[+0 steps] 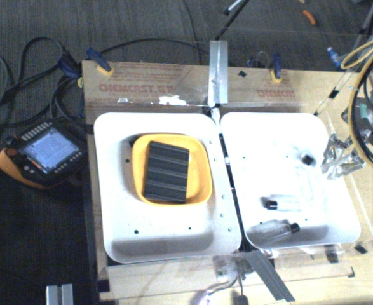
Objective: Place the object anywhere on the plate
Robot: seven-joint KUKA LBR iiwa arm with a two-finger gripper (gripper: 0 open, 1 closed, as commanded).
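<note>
Two shallow, glossy white bins side by side on a wooden counter point(173, 88). In the left bin point(110, 189), a rounded-square yellow plate point(202, 180), smooth and matte. Resting flat on the plate, covering most of its middle, a dark grey rectangular block point(167, 170) with ridged horizontal bands. In the right bin point(256, 145), small clear tube-like items with black caps point(281, 229) toward the near side. At the right bin's right rim, metallic jaws; open or closed cannot be told, nothing visibly held.
</note>
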